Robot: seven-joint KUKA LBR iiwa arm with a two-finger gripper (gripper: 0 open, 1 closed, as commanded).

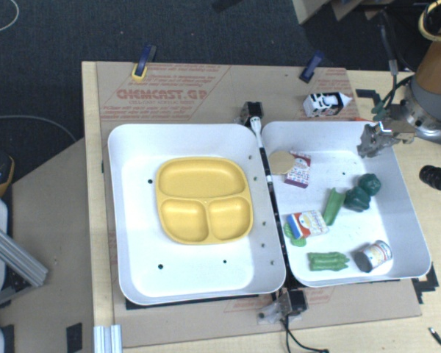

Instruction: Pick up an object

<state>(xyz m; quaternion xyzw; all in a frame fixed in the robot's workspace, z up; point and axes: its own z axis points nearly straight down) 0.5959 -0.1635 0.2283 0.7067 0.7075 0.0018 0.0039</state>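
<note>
Pincer of mine hangs at the right bin's far rim; can't tell how it's set. Nearest pickable thing, a dark green toy, lies just below it, a light green piece touching its left. Further left, a yellow divided tray sits in the other bin.

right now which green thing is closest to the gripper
The dark green piece at the right bin's far right; the two lighter green pieces lie farther from the gripper.
</note>
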